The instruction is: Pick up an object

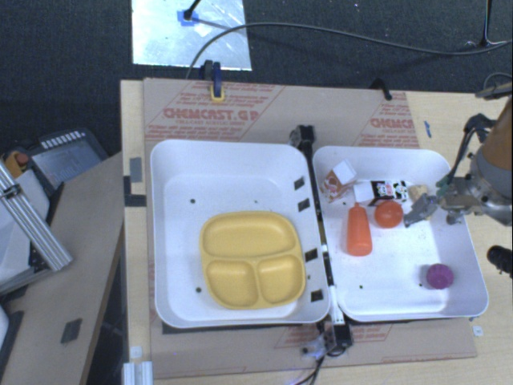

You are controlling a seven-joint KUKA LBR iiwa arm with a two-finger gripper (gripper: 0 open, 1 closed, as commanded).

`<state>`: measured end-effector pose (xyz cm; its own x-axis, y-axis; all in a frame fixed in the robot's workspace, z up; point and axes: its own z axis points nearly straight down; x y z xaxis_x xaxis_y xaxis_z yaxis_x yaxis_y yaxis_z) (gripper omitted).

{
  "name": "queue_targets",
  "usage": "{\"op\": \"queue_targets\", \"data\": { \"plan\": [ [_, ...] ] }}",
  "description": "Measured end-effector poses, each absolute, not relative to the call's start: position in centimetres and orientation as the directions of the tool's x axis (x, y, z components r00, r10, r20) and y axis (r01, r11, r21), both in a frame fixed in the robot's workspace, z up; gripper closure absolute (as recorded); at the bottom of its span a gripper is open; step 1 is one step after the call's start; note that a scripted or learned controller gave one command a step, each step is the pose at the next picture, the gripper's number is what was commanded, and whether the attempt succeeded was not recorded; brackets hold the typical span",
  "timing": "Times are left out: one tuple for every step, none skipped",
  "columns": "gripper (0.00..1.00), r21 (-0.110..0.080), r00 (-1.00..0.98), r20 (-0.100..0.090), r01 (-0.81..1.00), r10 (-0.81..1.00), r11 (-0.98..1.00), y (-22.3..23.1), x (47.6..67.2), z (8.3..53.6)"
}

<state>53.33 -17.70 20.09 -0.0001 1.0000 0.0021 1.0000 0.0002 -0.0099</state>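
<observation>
Right bin (461,295): gripper (420,211), finger state indiscernible, just right of the orange-red ball (389,214); orange bottle (358,230) left of the ball, purple ball (438,276) below-right, small cartons (362,184) above-left

This place looks like a robotics lab or test workshop, not a home. The gripper (423,208) works over two white bins (232,159) that sit on a protective board printed CHEMCAST (210,114), fixed with a yellow clamp (216,87) far to its left. Behind the bins, dark carpet carries a metal plate (191,22) and loose cables (337,32). Far left of the gripper stands an aluminium profile (32,223).
</observation>
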Motion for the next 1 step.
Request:
{"op": "queue_targets", "data": {
  "plan": [
    [0.0, 0.001, -0.003, 0.0, 1.0, 1.0, 0.003, -17.68, 53.62, 20.66]
  ]
}}
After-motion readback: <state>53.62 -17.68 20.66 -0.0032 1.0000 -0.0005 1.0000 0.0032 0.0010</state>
